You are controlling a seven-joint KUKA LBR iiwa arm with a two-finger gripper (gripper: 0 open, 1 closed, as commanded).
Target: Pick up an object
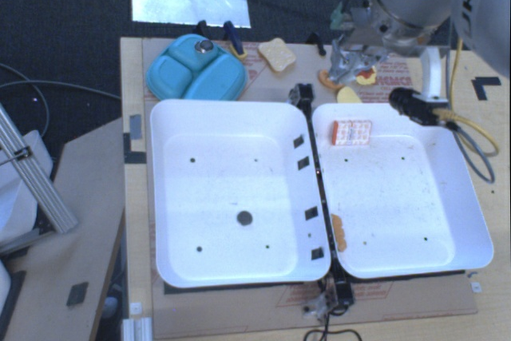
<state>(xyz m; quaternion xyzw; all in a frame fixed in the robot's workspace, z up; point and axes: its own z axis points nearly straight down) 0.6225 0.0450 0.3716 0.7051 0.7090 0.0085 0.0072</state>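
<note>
My gripper (343, 73) hangs over the bench just behind the right bin (471, 196), near its back left corner. A red and white patterned block (351, 132) lies in that bin's back left part, a little in front of the gripper. A small orange piece (338, 232) rests against the bin's left wall. A pale yellow piece (348, 96) sits at the bin's back rim, just below the gripper. In the left bin (172, 172) a small dark disc (244, 217) lies near the middle. Nothing shows in the gripper.
Behind the bins lie a blue divided dish (196, 69), a tan slice of toast (277, 54) and an orange and red piece (366, 77) beside the gripper. A black divider with clips (311, 172) runs between the bins.
</note>
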